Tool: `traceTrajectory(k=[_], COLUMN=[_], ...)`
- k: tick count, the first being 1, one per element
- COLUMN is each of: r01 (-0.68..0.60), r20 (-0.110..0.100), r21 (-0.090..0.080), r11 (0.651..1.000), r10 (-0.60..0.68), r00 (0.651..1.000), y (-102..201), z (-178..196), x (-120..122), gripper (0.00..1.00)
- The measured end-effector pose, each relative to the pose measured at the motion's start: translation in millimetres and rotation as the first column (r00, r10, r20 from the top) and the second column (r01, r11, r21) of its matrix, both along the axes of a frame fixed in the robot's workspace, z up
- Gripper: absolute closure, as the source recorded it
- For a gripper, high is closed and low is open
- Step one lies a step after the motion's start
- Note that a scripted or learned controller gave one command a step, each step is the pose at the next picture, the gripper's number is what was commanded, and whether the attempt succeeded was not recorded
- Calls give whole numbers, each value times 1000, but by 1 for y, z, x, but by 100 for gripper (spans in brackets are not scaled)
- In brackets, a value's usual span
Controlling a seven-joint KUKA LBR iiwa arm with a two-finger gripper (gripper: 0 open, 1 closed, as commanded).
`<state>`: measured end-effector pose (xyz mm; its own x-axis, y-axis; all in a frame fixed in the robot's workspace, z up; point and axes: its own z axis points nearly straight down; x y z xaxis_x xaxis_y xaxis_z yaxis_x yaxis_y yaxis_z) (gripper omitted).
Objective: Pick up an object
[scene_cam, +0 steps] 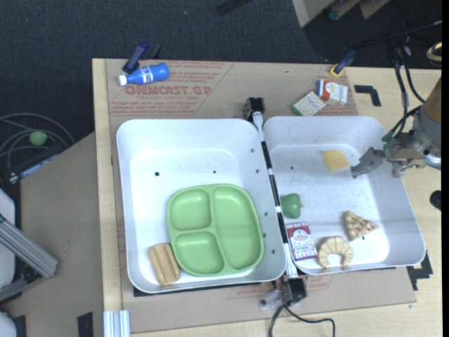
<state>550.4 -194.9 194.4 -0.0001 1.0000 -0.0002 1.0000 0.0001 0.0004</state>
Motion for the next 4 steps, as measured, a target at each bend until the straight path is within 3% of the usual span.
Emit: traceTrajectory(k=[1,2,3,4], r01=[-1,0,0,-2], r20=[-2,-2,1,10], r21=[2,1,-1,-3], r11=[1000,1000,1000,1000], r10=[1,0,0,2], r00=[1000,1000,1000,1000], y=[39,39,5,6], z=[-107,-110,-109,-96], x=[100,79,93,96], gripper=[0,0,0,100])
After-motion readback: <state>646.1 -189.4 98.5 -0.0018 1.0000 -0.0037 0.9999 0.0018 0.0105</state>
